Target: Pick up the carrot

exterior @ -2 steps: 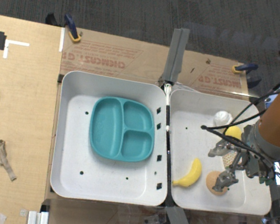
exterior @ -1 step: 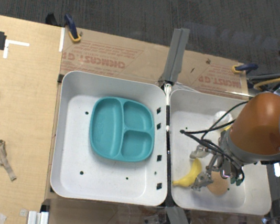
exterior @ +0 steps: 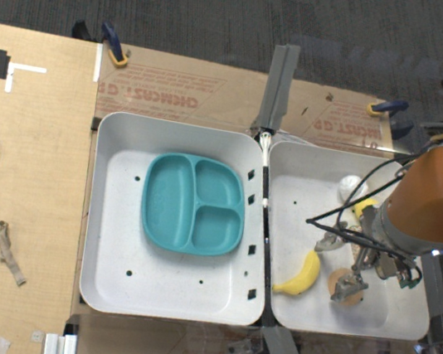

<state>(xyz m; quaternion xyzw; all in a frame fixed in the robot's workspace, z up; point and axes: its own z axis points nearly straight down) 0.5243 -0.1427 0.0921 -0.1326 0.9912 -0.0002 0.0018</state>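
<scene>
White bins [exterior: 101, 219] number two, one banana [exterior: 300, 276] lies beside the pincer [exterior: 348, 287], grip unclear.

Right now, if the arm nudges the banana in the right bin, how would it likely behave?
The banana is curved, so it would probably pivot or slide on the smooth bin floor rather than roll. It looks stiff and light.
</scene>
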